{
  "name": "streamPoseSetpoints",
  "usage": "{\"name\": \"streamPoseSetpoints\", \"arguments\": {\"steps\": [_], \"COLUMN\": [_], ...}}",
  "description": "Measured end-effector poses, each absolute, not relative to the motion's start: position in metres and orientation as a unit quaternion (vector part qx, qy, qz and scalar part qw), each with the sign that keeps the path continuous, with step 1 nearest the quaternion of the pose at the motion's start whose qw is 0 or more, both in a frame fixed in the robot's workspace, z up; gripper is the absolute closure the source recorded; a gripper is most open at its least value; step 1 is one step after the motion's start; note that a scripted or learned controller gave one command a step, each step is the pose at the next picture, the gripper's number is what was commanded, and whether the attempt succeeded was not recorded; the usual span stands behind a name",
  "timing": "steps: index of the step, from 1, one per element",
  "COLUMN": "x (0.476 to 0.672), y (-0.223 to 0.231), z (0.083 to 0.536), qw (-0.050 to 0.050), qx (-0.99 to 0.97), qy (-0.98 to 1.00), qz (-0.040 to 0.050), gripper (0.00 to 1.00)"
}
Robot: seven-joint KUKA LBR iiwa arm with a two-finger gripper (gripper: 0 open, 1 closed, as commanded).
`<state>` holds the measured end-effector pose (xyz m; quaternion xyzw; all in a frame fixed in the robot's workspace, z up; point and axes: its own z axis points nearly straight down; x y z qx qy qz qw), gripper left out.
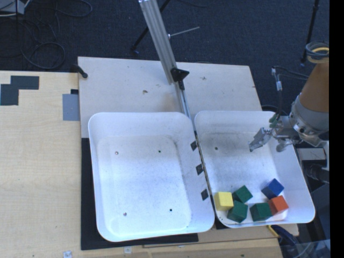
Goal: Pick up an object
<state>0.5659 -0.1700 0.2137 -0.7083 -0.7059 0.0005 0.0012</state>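
We see two white bins side by side on the bench, the left bin (107,144) with nothing but a few dark specks on its floor. In the right bin (226,128) the blocks gather along the near edge: a yellow block (224,200) at the left, a green block (243,193) just beside it, another green one (237,212) nearer us, a third green one (260,212) to the right, then an orange block (278,203) touching that, and a blue block (273,187) just beyond the orange. The arm (314,98) comes in from the right, and its gripper (269,140) hangs over the far right part of the right bin, well apart from the blocks. Its fingers (259,140) stand apart with nothing between them. A slanted metal rail (161,42) rises from the bench between the bins toward the far side.
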Motion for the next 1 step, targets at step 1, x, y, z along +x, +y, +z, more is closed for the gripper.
{"name": "streamPoseSetpoints", "arguments": {"steps": [1], "x": [0.573], "y": [-0.1465], "z": [0.1187], "qw": [0.005], "qx": [-0.706], "qy": [-0.708], "qz": [0.0024], "gripper": [0.0]}}
